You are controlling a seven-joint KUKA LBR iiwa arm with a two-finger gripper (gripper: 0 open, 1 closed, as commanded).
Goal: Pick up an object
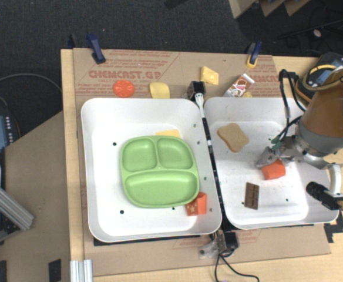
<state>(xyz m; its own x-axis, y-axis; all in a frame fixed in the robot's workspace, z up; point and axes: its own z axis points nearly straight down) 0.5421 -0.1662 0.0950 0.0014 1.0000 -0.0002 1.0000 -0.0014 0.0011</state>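
One orange block [273,170] is being sat over by the gripper [271,159] in the right bin [236,213], lying just at its 6 o'clock, touching or nearly so (contact cannot be judged). Whether the tool is clenched or released cannot be told.

arm [331,113]: cut off at right edge | yellow piece [168,133]: half-hidden behind green plate [158,170]

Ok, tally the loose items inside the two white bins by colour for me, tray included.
Green: 1, divided tray
Orange: 2, block beside the tray, block at the gripper
Tan: 1, bread slice
Brown: 1, chocolate bar
Yellow: 1, piece behind the tray
Total: 6
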